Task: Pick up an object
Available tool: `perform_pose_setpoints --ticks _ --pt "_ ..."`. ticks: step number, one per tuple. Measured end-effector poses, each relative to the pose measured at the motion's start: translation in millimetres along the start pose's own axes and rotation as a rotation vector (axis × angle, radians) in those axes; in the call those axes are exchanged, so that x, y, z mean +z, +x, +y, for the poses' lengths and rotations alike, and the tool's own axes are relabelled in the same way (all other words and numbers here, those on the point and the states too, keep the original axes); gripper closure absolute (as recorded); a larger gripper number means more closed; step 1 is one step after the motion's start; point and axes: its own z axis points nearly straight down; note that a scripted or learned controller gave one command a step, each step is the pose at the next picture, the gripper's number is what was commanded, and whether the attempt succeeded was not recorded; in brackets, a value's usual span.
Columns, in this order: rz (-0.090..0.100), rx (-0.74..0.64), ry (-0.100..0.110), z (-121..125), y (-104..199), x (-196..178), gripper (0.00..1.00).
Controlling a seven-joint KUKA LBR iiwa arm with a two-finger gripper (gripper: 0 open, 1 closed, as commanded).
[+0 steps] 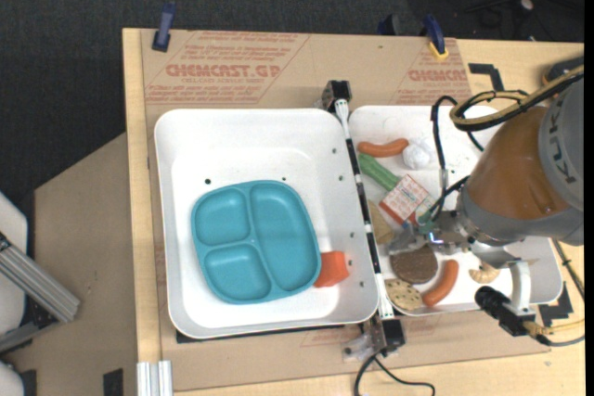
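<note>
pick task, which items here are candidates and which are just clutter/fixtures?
Candidates, right bin, by the end effector:
- hot dog
- green stick
- red-and-white packet
- brown patty
- cookie
- sausage
- white ball

Just lying about, left bin:
- teal divided plate
- orange block
- blue clamps

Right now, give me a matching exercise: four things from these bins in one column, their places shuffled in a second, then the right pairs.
Things:
1. teal divided plate
2. orange block
3. green stick
4. round cookie

Places:
A. right bin, front corner near the divider
B. left bin, middle
C. right bin, just below the upper hot dog
D. left bin, against the plate's right edge

Pairs: 1-B, 2-D, 3-C, 4-A
</note>
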Motion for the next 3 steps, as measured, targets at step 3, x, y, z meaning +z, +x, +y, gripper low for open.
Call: perform_pose_setpoints --ticks 3 --pt "-0.003 -0.002 -0.005 90 -8 0 0.0"
